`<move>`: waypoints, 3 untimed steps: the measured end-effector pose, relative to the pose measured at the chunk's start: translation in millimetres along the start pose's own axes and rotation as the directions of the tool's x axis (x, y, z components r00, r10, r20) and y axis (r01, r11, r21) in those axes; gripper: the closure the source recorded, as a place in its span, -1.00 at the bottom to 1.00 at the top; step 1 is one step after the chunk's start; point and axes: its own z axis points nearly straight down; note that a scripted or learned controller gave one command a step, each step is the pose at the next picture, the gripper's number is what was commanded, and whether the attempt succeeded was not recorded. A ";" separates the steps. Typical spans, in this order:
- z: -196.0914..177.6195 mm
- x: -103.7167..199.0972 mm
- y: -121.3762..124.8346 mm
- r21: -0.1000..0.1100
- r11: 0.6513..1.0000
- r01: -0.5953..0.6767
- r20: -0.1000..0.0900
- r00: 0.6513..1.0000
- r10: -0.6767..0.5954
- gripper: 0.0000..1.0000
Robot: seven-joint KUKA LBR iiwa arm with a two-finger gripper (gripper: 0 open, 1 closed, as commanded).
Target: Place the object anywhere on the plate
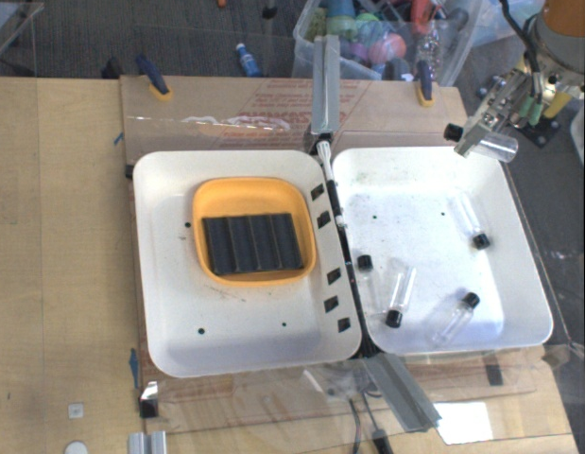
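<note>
While the pincer (490, 132) hangs at the right bin's (519, 253) far right corner, it looks clamped on a clear vial (492, 146) with a dark cap: the tube lies crosswise right at the tips. Contact is blurry, so take the grip as probable.

Camera view: more clear vials (399, 293) lie loose in the right bin, black caps on them. Orange plate (253, 230) sits in the left bin (169, 310), carrying a dark ribbed insert (252, 244).

Handling guess: vial is light, stiff, smooth and slippery, and rolls easily. Best hold is mid-tube, across the axis. Release it low over the plate or it'll roll off.
</note>
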 end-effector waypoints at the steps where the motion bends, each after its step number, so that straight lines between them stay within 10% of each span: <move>1: -114.9 -39.1 -75.4 0.001 1.000 0.029 0.000 1.000 -0.030 1.00; 2: -113.8 -56.7 -77.6 -0.001 0.964 0.266 0.002 0.964 -0.266 1.00; 3: -113.8 -59.7 -73.5 -0.001 0.854 0.521 0.003 0.854 -0.521 1.00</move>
